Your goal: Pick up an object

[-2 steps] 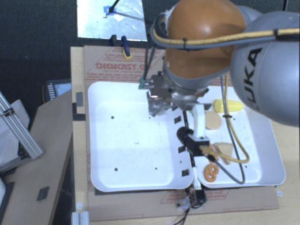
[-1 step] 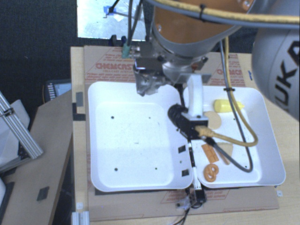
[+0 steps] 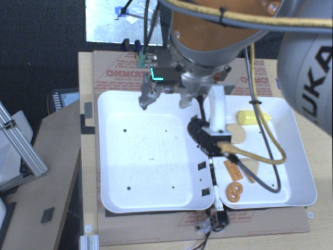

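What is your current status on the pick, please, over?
Two-finger gripper over left white bin, far edge, fingers apart, nothing between them. Yellow block, orange pretzel-shaped piece lying in right white bin. Yellow cable draped across right bin.

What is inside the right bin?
The right bin holds a yellow object, a pretzel, an orange piece and tan discs; the arm covers its left part.

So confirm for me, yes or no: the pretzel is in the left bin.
No. The pretzel lies in the right bin, near its front edge, below the orange piece.
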Controlling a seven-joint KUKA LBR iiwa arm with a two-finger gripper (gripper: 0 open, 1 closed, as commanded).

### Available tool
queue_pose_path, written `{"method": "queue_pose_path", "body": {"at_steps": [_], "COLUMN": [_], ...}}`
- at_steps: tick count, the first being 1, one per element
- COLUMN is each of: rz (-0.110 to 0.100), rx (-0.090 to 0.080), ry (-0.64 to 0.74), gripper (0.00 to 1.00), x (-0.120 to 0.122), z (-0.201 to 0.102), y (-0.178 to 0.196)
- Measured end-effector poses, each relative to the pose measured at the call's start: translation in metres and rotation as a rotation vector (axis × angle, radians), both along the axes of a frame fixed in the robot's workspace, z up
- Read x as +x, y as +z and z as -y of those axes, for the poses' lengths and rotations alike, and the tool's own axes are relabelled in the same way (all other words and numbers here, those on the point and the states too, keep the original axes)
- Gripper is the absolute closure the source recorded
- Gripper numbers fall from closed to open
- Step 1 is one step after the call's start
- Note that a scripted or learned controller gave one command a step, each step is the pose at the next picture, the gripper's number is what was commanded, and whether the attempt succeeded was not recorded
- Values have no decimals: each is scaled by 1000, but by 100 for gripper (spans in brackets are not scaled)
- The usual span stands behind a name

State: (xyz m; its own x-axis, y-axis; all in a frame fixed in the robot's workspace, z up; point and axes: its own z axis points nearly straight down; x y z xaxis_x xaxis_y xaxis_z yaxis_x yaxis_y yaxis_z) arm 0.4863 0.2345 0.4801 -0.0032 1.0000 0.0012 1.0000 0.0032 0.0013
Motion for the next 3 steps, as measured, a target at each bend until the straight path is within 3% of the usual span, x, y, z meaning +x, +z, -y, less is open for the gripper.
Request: {"method": "queue_pose_path", "body": {"at_steps": [1,2,3], "rz": [2,-16,0], "rx": [2,-8,0], "ry": [3,-2,-3], "gripper": [100,100,100], "x": [0,-2,1], "z": [0,1,0], "y": [12,-207,-183]}}
